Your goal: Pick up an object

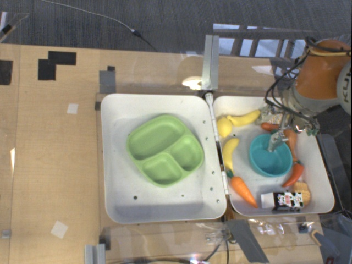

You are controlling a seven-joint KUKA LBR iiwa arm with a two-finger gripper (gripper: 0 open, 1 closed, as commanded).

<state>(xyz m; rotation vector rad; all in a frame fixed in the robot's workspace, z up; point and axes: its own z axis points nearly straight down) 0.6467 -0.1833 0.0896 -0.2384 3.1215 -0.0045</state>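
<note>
My gripper (276, 141) hangs over the right bin (325, 194), its tip down at the upper rim of a teal bowl (269, 163). Nothing visibly sits in the gripper. Around the bowl lie a yellow banana (246, 117), a second banana (229, 152), a carrot (242, 190), a red pepper (295, 174) and a small white bottle with black cow spots (282, 201). Part of an orange-red piece (291, 138) shows just right of the gripper, and the wrist hides the bin's far right corner.
The left bin (118, 202) holds a green divided plate (165, 150). A tan waffle-like piece (302, 191) lies by the bottle. A metal divider post (211, 65) stands behind the two bins. Cables hang from the wrist above the right bin's back wall.
</note>
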